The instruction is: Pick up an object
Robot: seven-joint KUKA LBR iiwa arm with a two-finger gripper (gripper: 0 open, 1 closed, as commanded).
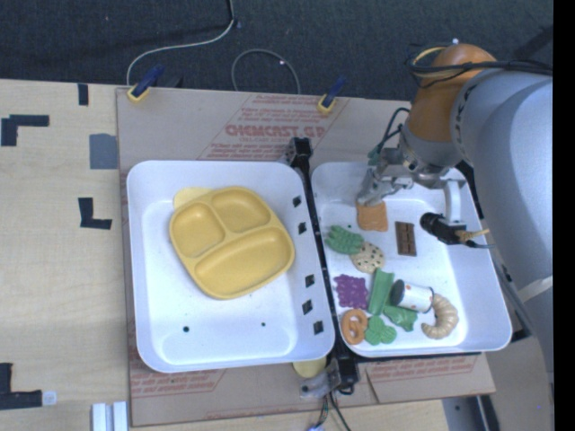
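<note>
Orange square toast-like toy (372, 216) lies flat in right white bin (481, 285), far end. Grey arm (503, 124) looms over from right. Yellow divided plastic tray (232, 239) sits in left white bin (153, 312). Tool (375, 191) just above toast, touching its edge; grip state — cannot tell.

Two shallow white bins sit side by side on a cardboard-covered surface (269, 128). The left bin (148, 268) holds a yellow divided tray (232, 241). The right bin (481, 308) holds small toy foods, with the grey arm's gripper (375, 191) low near its far edge, just above an orange cracker (372, 216).
</note>
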